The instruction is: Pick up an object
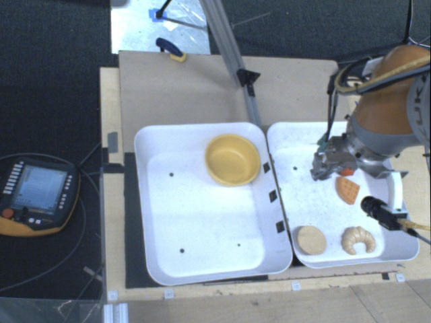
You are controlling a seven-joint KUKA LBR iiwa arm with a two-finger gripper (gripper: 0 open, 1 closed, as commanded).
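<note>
Orange wedge [348, 190] in right bin [296, 147], just beside hand [324, 167].

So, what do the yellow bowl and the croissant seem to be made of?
The yellow bowl looks like matte plastic: even colour, smooth surface, no sharp glare. The croissant is probably a plastic or foam toy: pale tan and ridged, though too small to tell.

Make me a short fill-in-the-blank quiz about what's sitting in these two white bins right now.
1. The round yellow plastic bowl sits in the ___ white bin.
2. The pale croissant-shaped toy pastry lies in the ___ white bin.
3. The flat round tan biscuit lies just ___ of the pastry.
4. The orange wedge-shaped piece lies beside the ___.

Missing words: left; right; left; gripper
</note>
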